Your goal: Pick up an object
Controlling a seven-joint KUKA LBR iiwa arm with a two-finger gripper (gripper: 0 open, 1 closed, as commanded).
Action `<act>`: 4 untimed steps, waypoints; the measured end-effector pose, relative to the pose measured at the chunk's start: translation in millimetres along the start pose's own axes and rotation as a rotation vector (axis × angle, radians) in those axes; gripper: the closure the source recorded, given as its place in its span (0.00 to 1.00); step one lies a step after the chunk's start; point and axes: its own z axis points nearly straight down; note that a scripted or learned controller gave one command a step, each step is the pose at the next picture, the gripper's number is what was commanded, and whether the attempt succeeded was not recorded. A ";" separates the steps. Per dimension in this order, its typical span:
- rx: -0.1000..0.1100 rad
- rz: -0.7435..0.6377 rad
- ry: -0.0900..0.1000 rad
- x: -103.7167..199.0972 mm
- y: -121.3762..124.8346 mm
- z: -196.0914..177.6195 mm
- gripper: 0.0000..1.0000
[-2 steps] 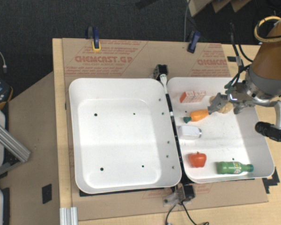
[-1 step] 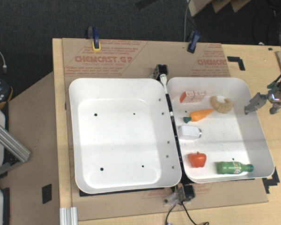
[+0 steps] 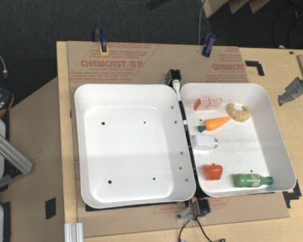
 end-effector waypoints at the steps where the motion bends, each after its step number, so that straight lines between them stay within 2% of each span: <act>1: -0.003 -0.008 0.005 101.1 -17.6 -137.3 0.00; 2: 0.012 0.003 0.002 95.5 -17.2 -138.8 1.00; 3: 0.023 0.013 0.005 24.7 -37.0 -93.7 1.00; 4: 0.026 0.011 0.005 -35.7 -38.6 -9.8 1.00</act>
